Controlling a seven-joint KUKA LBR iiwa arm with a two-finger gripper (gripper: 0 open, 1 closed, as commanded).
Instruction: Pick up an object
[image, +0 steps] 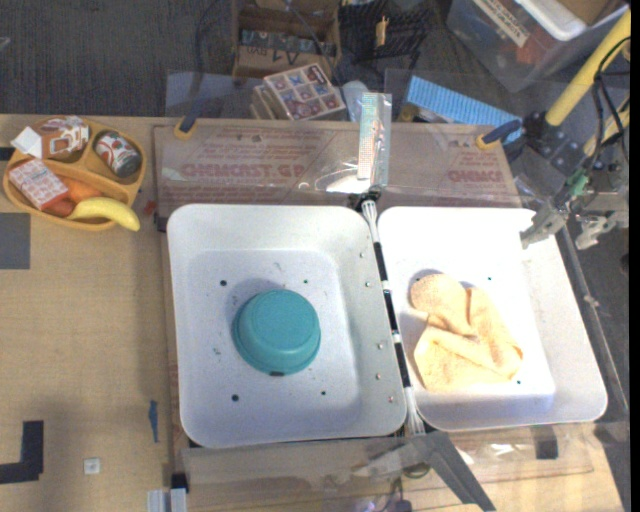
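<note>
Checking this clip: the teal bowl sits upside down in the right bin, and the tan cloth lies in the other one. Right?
Not quite. In the camera view the teal bowl sits upside down in the left bin, not the right. The tan cloth lies in the other one, the right bin.

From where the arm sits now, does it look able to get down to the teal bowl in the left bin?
Probably yes: the teal bowl sits alone, upside down, in the left bin with nothing over it. The gripper is at the right bin's far corner, so it must cross over.

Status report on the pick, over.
Tool at right bin's far right rim, nothing between its fingers. Teal bowl upside down in left bin. Tan cloth in right bin, untouched.
</note>
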